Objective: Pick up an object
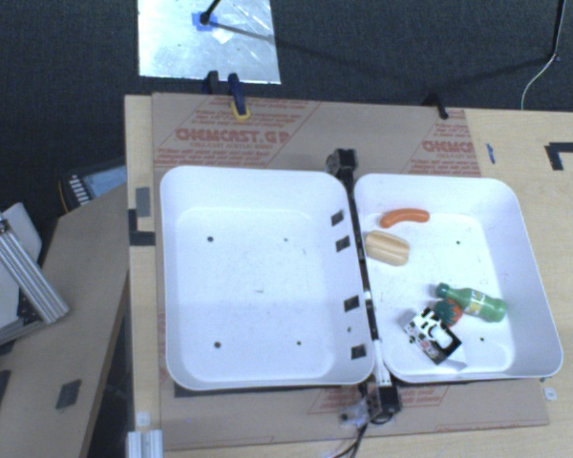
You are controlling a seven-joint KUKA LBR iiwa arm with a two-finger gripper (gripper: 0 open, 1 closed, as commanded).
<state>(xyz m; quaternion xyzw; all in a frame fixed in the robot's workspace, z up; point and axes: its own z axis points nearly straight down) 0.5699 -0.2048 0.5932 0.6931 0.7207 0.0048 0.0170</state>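
Where the two shallow white bins sit side by side on the bench, all four loose objects lie in the right bin (pixel 520 256), in the lower right part of the frame. An orange sausage-shaped item (pixel 404 218) lies crosswise near that bin's upper left corner. Just below it, and apart from it, rests a tan bun-shaped item (pixel 387 248), close to the wall shared with the neighbouring bin. A green bottle (pixel 471 302) lies on its side towards the bin's lower middle, its darker end pointing left. Just below and left of the bottle sits a black-and-white item (pixel 433 334), tilted, near the bin's lower edge; its kind cannot be determined, and whether it touches the bottle cannot be told.

The left bin (pixel 258 284) fills the centre of the frame, and its floor shows a few small dark dots. Black clips (pixel 343 244) run along the seam between the two bins.

Under both bins lies a brown sheet (pixel 296 132) printed with red lettering. Above it, at the upper left of the frame, a crinkled silver sheet (pixel 208 36) lies on the dark floor, with a blue mark near its top. A blue-and-yellow clamp (pixel 237 95) stands at the silver sheet's lower edge. A ribbed metal rail (pixel 19 265) slants across the far left. A thin white cable (pixel 544 65) curves down at the upper right.

Whether the pincer is open, closed or gripping anything cannot be told from this view.
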